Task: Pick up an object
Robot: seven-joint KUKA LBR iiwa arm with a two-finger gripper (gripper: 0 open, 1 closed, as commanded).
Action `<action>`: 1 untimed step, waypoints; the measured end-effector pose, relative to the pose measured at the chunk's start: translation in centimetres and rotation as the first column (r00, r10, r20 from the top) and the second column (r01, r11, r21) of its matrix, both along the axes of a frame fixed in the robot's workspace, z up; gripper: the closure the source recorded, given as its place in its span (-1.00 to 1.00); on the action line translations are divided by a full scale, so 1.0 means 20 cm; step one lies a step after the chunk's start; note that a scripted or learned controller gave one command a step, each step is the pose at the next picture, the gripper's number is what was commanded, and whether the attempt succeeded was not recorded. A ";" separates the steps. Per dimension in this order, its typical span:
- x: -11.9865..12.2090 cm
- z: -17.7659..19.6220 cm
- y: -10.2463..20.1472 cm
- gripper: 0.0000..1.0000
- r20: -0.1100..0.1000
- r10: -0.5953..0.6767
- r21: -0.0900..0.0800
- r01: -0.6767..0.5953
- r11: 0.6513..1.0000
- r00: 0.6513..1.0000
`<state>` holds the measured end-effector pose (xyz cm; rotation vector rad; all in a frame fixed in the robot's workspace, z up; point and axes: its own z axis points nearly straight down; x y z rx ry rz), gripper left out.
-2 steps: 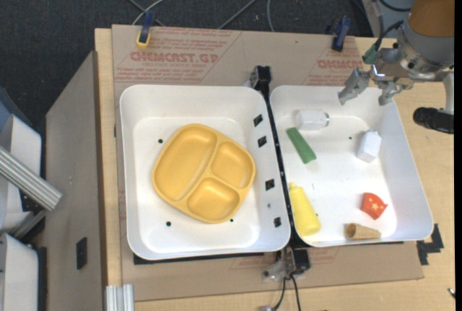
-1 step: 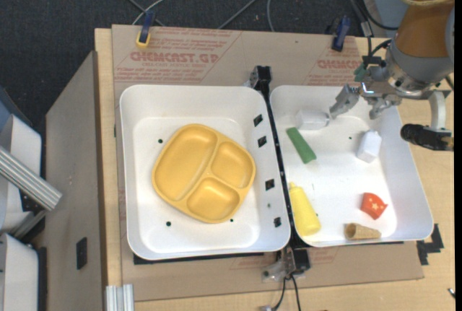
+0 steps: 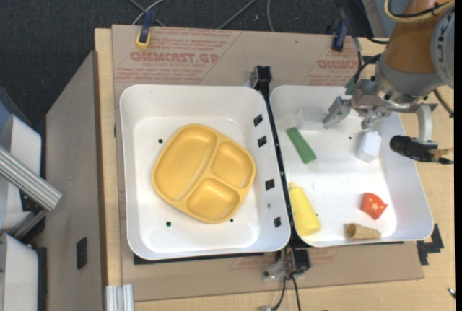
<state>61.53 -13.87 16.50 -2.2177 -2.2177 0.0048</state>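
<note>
My gripper (image 3: 354,115) hangs over the back of the right bin (image 3: 408,230), its fingers spread open with nothing between them. A small white block (image 3: 368,146) lies just in front of the right finger (image 3: 373,117), close to it. A green stick (image 3: 301,144) lies to the gripper's left on the bin floor. Along the bin's left wall is a yellow bottle (image 3: 304,210). A red piece (image 3: 372,206) and a tan piece (image 3: 362,231) rest near the front right corner.
The left bin (image 3: 137,158) holds a yellow divided plate (image 3: 203,172). A black divider with clips (image 3: 271,158) runs between the bins. The orange-banded arm (image 3: 419,28) comes in from the right. Cables lie behind the bench.
</note>
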 end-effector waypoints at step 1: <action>0.00 -0.31 -0.02 -1.00 0.001 0.000 0.000 0.000 1.000 1.000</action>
